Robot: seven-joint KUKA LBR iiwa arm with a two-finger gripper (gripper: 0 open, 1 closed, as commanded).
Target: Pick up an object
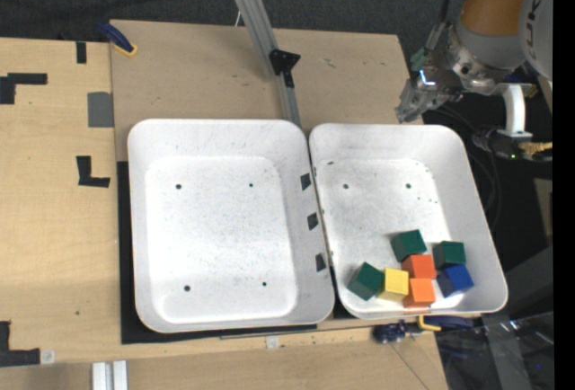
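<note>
Seven small blocks huddle in the near right corner of the right bin (454, 165): two green blocks (409, 244), a third green one (366, 280), a yellow block (396, 281), two orange blocks (421, 279) and a blue block (455, 279). The gripper (416, 98) hangs just beyond that bin's far right rim, well apart from the blocks; the left bin (153, 155) lies alongside

Blocks (415, 271) crowd right bin's (359, 190) near corner.

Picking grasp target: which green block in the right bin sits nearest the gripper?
The upper green block, at the top of the cluster. The other two green blocks, one at the cluster's left end and one at its right, lie farther from the gripper.
</note>
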